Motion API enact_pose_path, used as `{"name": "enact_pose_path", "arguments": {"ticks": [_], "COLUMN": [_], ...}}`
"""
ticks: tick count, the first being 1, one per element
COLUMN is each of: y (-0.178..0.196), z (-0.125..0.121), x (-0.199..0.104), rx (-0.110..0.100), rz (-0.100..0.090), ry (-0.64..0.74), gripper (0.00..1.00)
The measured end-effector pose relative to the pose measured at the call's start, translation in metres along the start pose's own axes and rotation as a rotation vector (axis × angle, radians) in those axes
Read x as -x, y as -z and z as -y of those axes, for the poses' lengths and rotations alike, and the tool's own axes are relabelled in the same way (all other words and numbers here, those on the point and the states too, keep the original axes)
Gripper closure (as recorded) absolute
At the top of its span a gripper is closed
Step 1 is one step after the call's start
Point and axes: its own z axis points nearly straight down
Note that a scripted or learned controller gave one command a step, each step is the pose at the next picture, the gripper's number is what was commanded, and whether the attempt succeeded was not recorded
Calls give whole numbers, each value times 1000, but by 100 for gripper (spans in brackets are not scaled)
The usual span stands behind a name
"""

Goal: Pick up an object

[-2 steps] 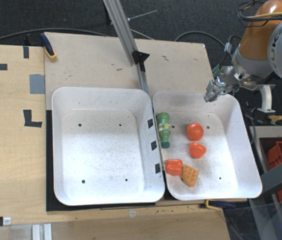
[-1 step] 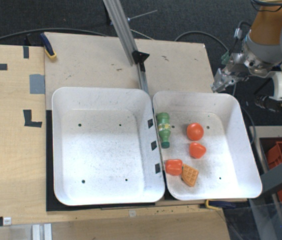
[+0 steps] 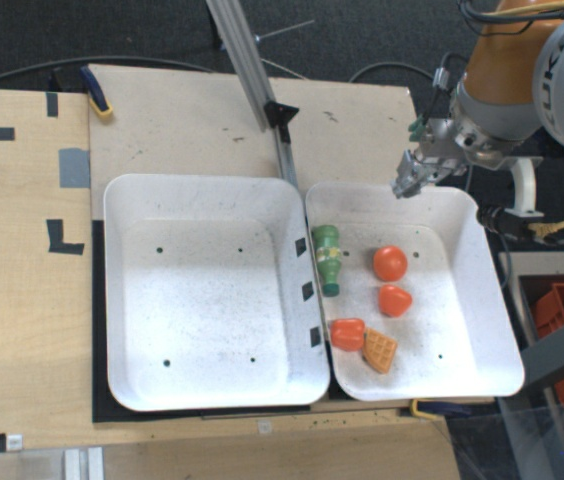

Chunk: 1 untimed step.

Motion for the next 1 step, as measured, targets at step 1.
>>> {"name": "enact_pose_path", "arguments": {"ticks": [1], "y": [-7], "z": [18], "x": [-38], "rx": [-1], "rz": [1], "ry": [-1], "gripper": [100]}}
